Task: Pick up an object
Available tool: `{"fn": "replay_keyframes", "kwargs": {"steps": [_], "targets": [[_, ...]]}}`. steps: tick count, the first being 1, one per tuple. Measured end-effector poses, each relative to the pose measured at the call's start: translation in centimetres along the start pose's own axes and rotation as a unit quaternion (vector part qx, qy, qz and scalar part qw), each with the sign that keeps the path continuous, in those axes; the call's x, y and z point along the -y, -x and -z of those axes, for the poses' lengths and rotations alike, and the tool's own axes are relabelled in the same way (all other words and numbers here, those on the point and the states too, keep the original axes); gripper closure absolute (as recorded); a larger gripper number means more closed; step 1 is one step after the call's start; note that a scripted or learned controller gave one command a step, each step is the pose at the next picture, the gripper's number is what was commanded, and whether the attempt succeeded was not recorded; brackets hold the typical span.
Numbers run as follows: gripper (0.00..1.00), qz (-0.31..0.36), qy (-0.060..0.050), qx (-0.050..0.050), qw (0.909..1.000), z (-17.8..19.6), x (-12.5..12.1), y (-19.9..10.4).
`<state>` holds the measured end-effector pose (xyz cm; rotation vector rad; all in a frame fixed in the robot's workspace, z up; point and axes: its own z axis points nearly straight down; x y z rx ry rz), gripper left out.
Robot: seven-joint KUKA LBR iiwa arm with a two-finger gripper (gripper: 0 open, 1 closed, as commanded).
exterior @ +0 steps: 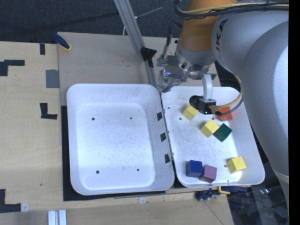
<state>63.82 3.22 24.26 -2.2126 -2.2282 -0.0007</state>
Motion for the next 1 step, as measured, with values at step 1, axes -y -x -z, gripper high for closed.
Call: {"fn": "replay_keyframes", "kwargs": {"steps": [1], "targets": [[1.0, 0.001, 0.0, 0.0, 1.0, 0.04, 0.7, -6.19]]}}
